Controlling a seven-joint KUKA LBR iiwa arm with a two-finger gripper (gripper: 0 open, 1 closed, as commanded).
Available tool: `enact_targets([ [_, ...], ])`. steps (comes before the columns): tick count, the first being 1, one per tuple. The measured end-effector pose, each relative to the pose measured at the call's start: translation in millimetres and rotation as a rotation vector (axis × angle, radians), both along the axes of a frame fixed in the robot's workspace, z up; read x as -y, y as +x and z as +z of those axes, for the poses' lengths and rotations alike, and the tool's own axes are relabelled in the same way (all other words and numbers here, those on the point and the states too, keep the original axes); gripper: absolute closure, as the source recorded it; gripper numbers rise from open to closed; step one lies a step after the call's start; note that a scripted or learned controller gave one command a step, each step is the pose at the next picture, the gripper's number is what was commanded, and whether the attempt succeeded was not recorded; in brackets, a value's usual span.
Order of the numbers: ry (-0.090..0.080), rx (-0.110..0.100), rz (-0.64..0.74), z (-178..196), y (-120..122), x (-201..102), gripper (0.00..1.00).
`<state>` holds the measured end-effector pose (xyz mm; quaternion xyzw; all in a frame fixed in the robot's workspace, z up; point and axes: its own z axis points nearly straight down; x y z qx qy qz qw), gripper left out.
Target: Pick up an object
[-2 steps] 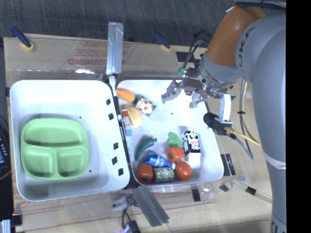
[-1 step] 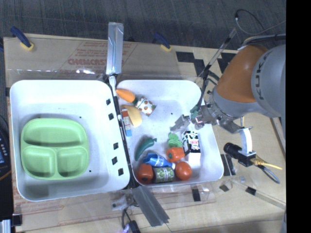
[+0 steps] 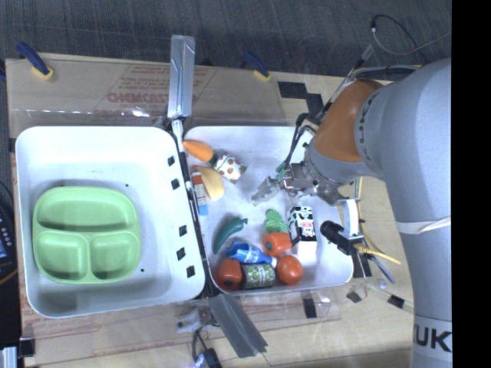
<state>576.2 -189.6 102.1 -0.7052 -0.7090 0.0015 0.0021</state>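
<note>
Grey arm (image 3: pixel 406 167) over right bin (image 3: pixel 253 140); green pepper (image 3: pixel 228 231) pointing diagonally up-right.

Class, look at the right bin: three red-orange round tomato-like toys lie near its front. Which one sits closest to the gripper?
The tomato with the green leafy top, just left of the cow-patterned carton. It lies nearest the gripper; the other two rest lower, along the bin's front edge.

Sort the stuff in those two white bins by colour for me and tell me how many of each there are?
Green: 3, the divided tray, a pepper, a leafy top
Orange or red: 4, carrot, three tomato-like pieces
Yellow: 1
Blue: 1, packet
Black and white: 1, cow-print carton
Mixed colours: 1, small toy
Total: 11; some in the pile are hard to tell.
</note>
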Motion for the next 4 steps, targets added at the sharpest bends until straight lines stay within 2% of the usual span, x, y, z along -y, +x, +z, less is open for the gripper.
enact_targets([
  [1, -0.001, 0.005, 0.003, 51.6, -18.2, 20.2, 0.00],
  [2, -0.015, 0.042, -0.148, 7.8, -22.7, 24.1, 0.00],
  [3, -0.018, 0.044, -0.144, 18.5, -22.0, 25.0, 1.00],
  [4, -0.018, 0.043, -0.144, 18.4, -22.1, 25.0, 0.00],
])
